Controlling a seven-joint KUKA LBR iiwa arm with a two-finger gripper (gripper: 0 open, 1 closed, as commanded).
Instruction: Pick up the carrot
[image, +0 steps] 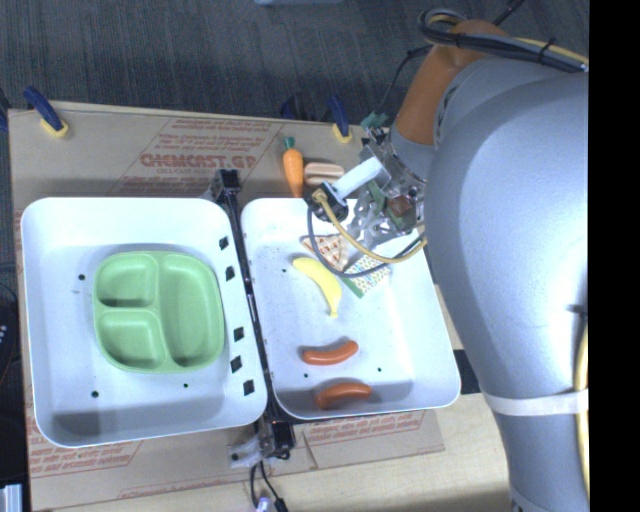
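The gripper (352, 215) hangs low over the far end of the right bin (425, 330), wrapped in cables and brackets, and from where I stand I cannot tell how it is set, or whether anything is in it. Just under and beside it lie a banana (320, 282) and a small patterned packet (362, 272).

The carrot (292, 170) is not in the bin at all. It stands just past the bin's far rim on the cardboard covering the tabletop (150, 150), orange body toward the bin, green top pointing away, with a pale bun-like thing (322, 172) right beside it on the arm's side.

To do this well, I would say the gripper has to lift clear of the bin rim, shift toward the carrot's middle and come down square across its narrow width. The bun sits so close that one side of the gripper may nudge it, so approaching from the open side looks safer.

Two sausages (330, 352) lie at the near end of the right bin, and a green divided plate (160, 310) sits in the left bin (50, 300), all well apart from the job.
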